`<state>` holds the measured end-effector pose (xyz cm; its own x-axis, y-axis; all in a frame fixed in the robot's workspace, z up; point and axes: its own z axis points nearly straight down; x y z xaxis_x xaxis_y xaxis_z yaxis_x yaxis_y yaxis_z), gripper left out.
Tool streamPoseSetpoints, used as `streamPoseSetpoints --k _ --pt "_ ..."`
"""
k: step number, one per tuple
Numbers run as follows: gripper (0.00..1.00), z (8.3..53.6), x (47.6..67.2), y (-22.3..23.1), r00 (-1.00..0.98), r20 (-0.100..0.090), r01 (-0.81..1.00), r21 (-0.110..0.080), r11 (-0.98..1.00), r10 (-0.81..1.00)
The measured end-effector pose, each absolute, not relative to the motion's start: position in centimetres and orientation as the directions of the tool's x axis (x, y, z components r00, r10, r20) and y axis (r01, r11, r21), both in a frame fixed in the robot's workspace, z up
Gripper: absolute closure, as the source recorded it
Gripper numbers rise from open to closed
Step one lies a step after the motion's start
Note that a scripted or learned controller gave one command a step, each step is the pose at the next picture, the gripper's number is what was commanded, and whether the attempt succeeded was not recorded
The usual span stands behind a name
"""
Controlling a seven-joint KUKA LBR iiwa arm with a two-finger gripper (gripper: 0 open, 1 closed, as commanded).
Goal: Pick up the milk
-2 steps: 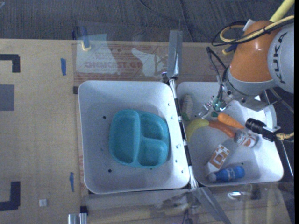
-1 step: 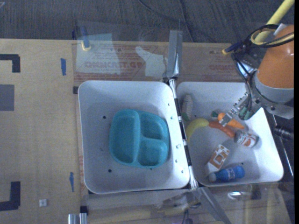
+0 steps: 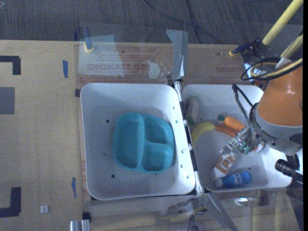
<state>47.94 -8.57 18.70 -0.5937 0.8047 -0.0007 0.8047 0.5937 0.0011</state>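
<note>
The milk (image 3: 224, 161) is a small white carton with orange print. It lies tilted in the right bin (image 3: 211, 96), near the front. My gripper (image 3: 244, 143) hangs under the orange wrist band, right at the carton's upper right end. The view does not show whether the two touch. The arm's body hides the bin's right side.
The right bin also holds a blue bottle (image 3: 234, 179) just in front of the milk, an orange carrot (image 3: 232, 123), a yellow fruit (image 3: 202, 129) and a brush (image 3: 193, 109). A teal divided plate (image 3: 143, 142) lies in the left bin (image 3: 96, 129). Cables loop at the right bin's back corner.
</note>
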Motion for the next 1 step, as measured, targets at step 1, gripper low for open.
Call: streamPoseSetpoints --k 1 --pt "0.0 18.53 56.83 -6.85 -0.671 -0.003 0.742 0.003 0.671 0.742"
